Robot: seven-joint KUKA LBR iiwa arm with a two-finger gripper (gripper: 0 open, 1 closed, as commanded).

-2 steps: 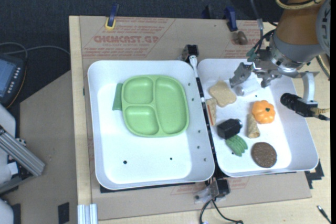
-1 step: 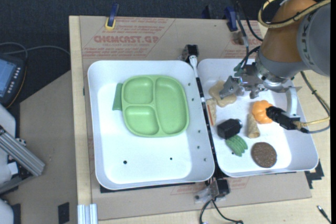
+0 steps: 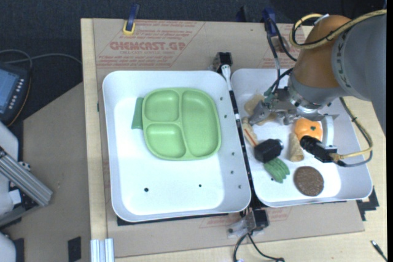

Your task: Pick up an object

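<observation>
My gripper (image 3: 274,112) reaches down into the right bin (image 3: 350,184), low over its upper left part, under the orange band of the arm (image 3: 319,61). Just left of it lies a tan piece (image 3: 251,106). Below it sit a black object (image 3: 268,149), a green leafy toy (image 3: 278,169) and a thin orange stick (image 3: 249,135). An orange object (image 3: 307,129) and a beige piece (image 3: 296,148) lie to the gripper's lower right. A brown round disc (image 3: 309,180) rests near the bin's front. I see nothing held.
The left bin (image 3: 123,181) holds a green divided plate (image 3: 182,123). A black rail (image 3: 237,126) runs between the bins. A yellow-black cable (image 3: 350,156) loops from the arm over the right bin's right side.
</observation>
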